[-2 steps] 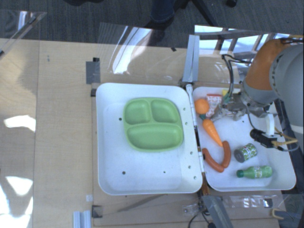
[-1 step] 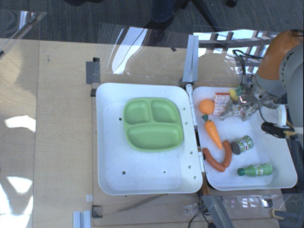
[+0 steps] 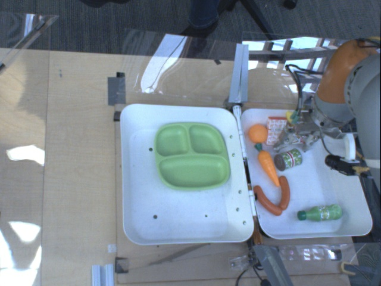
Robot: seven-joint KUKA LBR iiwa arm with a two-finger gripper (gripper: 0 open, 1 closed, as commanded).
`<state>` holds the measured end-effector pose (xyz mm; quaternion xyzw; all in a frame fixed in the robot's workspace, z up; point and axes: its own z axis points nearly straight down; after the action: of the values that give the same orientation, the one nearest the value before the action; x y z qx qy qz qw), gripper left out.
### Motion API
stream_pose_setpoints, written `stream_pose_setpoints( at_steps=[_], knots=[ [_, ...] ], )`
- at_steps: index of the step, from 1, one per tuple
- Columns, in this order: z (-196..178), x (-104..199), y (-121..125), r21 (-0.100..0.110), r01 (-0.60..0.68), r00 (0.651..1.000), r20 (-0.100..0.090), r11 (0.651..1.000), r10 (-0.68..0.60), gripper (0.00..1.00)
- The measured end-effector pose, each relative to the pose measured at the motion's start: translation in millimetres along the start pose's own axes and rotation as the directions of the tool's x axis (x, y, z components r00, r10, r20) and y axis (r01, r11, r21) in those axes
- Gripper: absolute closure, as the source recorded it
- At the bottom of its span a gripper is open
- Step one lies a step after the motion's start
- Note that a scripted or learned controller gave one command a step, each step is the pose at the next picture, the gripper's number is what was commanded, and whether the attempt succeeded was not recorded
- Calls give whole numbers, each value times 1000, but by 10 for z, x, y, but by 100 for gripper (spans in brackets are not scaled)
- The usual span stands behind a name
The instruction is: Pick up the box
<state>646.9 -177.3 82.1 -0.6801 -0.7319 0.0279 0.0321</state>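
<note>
The box (image 3: 276, 127) is small, red and white, and lies at the back of the right bin (image 3: 351, 225), just right of an orange ball (image 3: 258, 134). My gripper (image 3: 296, 134) hangs low over the box's right edge, between the box and a green-labelled can (image 3: 289, 159). The metal wrist covers part of the box's right side. Nothing shows as lifted off the bin floor.
In the right bin also lie a carrot (image 3: 269, 167), a curved sausage (image 3: 274, 199) and a green bottle (image 3: 320, 213). The left bin (image 3: 137, 219) holds a green divided plate (image 3: 191, 155). A black cable and fitting (image 3: 342, 162) hang off the arm at right.
</note>
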Motion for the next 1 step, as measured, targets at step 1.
stream_pose_setpoints(
  at_steps=[1],
  knots=[
    [0, 1, 0, 0, 0, 1000, 0, 1000, 0, 0]
  ],
)
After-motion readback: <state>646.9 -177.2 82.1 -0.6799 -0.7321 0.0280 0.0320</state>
